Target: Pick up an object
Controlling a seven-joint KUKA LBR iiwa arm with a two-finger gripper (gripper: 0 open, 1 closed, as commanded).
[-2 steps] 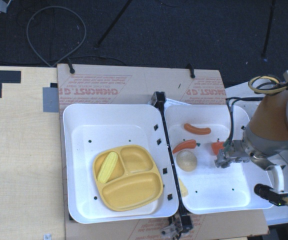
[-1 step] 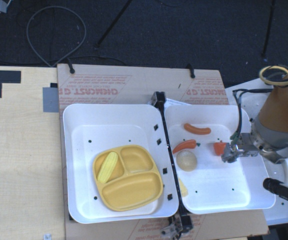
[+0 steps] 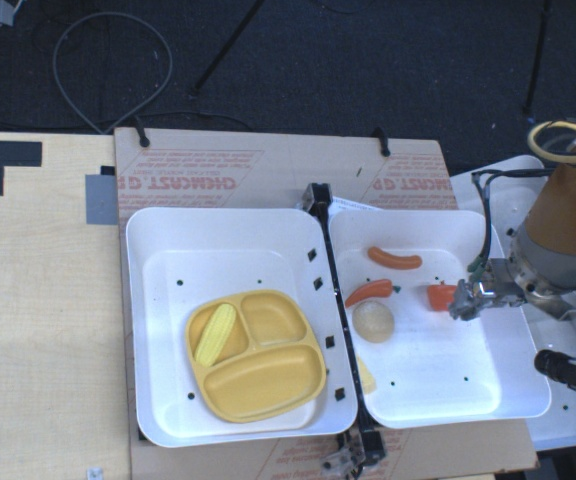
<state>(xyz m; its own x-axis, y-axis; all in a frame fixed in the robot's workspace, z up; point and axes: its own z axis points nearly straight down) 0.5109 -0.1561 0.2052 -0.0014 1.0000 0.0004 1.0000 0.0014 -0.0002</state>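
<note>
Gripper [image 3: 465, 301] hovering at right bin [image 3: 513, 388] right side, just beside small red block [image 3: 440, 297]; finger state undeterminable. Approach step underway. Next move requiring descent, centring over block.

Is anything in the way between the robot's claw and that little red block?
Nothing visible. The gripper is at the right bin's right side, and the red block sits right next to it on its left. The two sausages and the round bun lie farther left, past the block.
</note>
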